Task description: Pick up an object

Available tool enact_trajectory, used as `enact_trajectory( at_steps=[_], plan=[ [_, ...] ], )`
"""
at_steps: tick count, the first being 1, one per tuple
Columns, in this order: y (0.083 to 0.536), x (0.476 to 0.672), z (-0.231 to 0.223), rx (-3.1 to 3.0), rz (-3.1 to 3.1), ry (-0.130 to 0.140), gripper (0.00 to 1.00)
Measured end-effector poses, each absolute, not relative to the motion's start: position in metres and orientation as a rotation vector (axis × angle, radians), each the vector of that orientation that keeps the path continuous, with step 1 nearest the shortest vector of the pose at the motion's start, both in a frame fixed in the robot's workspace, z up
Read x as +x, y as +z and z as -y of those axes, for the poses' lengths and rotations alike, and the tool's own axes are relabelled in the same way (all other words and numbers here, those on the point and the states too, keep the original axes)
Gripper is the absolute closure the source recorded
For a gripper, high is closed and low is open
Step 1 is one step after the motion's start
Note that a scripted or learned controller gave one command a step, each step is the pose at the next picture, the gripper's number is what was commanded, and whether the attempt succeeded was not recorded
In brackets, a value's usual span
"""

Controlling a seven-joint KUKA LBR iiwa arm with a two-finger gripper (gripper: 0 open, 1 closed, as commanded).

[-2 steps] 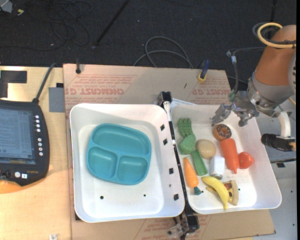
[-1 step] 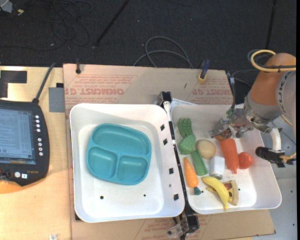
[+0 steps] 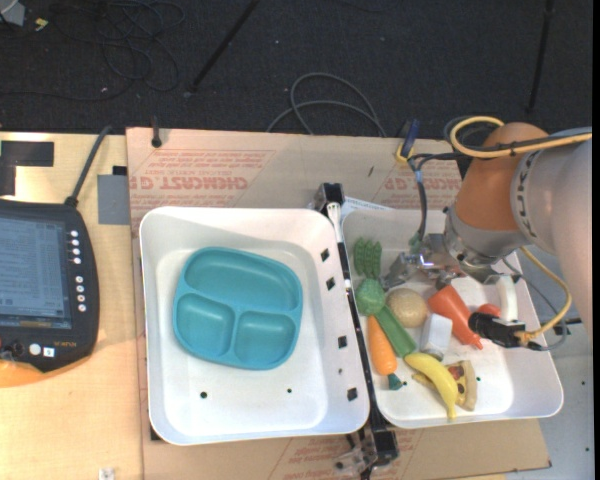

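In the right bin (image 3: 540,393), the banana (image 3: 435,378) points diagonally lower-right.

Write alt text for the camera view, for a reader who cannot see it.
A grey and orange robot arm reaches from the right over the right white bin, which holds toy food: a banana, carrot and green vegetables. The left white bin holds a teal divided plate.

robotics lab | robot arm (image 3: 540,193) at bench — white bins (image 3: 170,238) | control pendant (image 3: 30,278) — floor cables (image 3: 330,93)
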State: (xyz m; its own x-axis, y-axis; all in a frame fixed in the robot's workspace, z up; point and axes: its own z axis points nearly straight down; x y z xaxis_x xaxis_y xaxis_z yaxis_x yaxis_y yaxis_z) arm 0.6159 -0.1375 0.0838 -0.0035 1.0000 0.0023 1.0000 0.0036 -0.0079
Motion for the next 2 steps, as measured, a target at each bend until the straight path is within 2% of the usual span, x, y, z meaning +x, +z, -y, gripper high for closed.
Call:
enact_trajectory(
  at_steps=[1, 2],
  plan=[
    [0.0839, 0.643, 0.2172, -2.222, 2.218, 0.008, 0.0],
    [0.0891, 0.6419, 0.2142, -2.212, 2.215, 0.011, 1.0]
  ],
)
